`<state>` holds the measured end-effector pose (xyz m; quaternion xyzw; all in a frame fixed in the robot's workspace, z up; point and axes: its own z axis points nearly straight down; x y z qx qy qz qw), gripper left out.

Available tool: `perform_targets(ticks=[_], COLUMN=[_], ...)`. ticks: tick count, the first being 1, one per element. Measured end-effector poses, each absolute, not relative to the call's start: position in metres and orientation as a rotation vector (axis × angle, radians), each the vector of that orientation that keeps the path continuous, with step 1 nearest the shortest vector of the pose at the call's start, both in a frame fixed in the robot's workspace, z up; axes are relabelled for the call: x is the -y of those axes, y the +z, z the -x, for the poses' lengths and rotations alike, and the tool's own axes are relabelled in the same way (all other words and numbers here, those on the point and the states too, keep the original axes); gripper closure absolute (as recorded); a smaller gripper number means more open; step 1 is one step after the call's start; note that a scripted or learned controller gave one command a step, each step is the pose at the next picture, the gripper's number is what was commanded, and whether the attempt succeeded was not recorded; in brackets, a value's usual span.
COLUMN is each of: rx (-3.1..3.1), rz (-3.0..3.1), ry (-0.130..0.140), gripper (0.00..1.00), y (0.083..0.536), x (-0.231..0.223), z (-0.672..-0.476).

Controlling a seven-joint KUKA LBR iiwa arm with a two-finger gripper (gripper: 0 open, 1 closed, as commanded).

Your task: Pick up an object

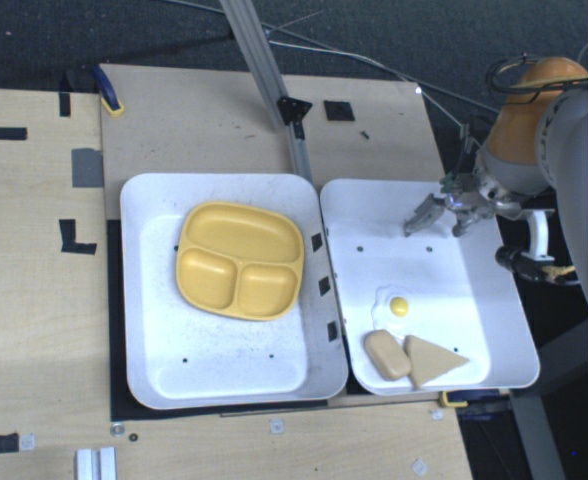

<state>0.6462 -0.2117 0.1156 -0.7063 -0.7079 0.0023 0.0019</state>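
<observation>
Egg point(393, 307), bread point(386, 354) and wedge point(432, 359) all sit at the near end of the right bin point(494, 298), well apart from the gripper point(442, 220), which hangs over the far end with its fingers spread and nothing between them. The left bin point(154, 298) holds a yellow tray point(240, 259). Honestly the bread and wedge touching looks like trouble: a finger could land on both and just shove them apart, and the egg looks too flat to pinch.
</observation>
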Motion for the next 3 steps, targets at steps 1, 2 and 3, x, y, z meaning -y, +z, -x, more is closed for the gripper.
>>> perform_targets(ticks=[1, 2, 3], rx=[2.226, 2.231, 2.226], rz=[2.219, 2.222, 2.222], ry=[0.003, 0.002, -0.003], gripper=[0.0, 1.0, 1.0], y=[0.084, 0.097, 0.16], x=[0.211, 0.211, 0.208], z=[-0.647, -0.648, -0.648])
